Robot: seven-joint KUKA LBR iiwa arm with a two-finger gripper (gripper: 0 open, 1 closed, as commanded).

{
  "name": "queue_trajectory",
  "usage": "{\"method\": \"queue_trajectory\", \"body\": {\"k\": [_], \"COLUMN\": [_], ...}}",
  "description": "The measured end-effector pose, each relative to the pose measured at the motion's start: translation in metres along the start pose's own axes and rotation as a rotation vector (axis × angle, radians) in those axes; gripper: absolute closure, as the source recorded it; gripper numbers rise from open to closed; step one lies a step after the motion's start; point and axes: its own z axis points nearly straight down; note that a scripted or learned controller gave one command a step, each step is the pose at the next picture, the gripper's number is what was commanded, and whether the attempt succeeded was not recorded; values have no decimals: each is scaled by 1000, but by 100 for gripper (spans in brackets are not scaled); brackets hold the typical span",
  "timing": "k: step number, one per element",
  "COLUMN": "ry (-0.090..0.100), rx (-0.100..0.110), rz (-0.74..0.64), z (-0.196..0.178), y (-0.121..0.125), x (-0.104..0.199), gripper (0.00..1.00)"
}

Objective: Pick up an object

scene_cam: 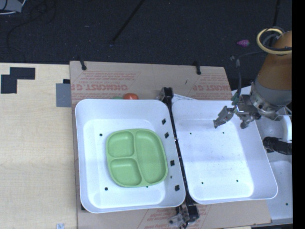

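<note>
A light green divided plate [137, 157] with three compartments lies flat in the middle of the left bin [90, 113]. My gripper [231, 123] hangs over the far right part of the right bin [224, 190], well apart from the plate. Its fingers [221, 117] are spread open and nothing sits between them. The grey arm with its orange band [276, 66] comes in from the right edge.
A small red-orange object [130, 97] peeks out behind the far wall of the left bin, on the cardboard sheet [143, 82]. A black divider [174, 147] runs between the two bins. Pale wood bench lies to the left.
</note>
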Motion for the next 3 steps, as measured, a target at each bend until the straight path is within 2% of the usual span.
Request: {"method": "queue_trajectory", "body": {"k": [1, 3], "ry": [-2, 0], "rx": [-14, -7], "rz": [-2, -3], "z": [-8, 116], "y": [2, 10], "x": [0, 5], "gripper": [0, 0]}}
